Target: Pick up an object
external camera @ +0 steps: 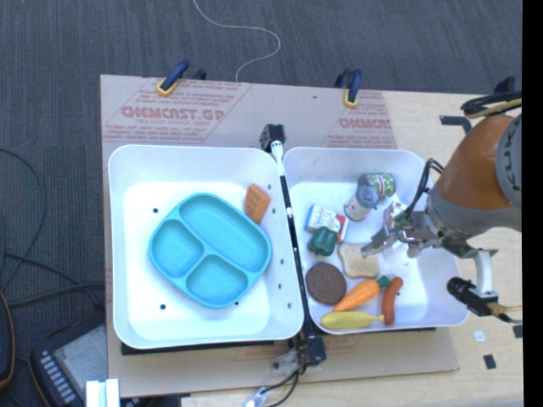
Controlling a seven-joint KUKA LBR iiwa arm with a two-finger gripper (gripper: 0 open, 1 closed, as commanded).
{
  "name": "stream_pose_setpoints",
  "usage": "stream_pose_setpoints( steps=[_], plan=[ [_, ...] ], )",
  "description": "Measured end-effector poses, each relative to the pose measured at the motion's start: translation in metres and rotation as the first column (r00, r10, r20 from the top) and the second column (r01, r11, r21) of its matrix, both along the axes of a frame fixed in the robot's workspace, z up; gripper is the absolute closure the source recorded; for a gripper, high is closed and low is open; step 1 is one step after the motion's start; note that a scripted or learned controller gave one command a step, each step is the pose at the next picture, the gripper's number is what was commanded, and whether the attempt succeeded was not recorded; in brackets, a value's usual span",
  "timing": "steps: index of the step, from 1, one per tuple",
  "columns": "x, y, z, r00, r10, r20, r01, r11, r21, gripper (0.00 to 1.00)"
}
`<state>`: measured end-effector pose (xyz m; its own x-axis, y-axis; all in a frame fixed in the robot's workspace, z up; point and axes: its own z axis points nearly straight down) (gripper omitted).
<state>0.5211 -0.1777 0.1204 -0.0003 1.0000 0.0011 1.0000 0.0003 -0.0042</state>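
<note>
The right bin holds several toy foods. A green and silver can and a small grey bottle lie at the back, with a white packet and a green pepper to their left. In front of these are a toast slice, a brown cookie, a carrot, a red chili and a yellow banana. My gripper hangs over the middle of this bin, just right of the toast, open with nothing between its fingers.
The left bin carries a blue divided plate and an orange cracker by the wall between the bins. The arm's orange band stands over the right bin's right edge. Clamps hold the board at the back.
</note>
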Motion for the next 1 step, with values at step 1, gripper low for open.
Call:
stream_pose_setpoints(
  steps=[1],
  plan=[
    [-0.0249,0.0614,-0.0321,1.000,-0.003,0.013,0.003,1.000,-0.006,0.00]
  ],
)
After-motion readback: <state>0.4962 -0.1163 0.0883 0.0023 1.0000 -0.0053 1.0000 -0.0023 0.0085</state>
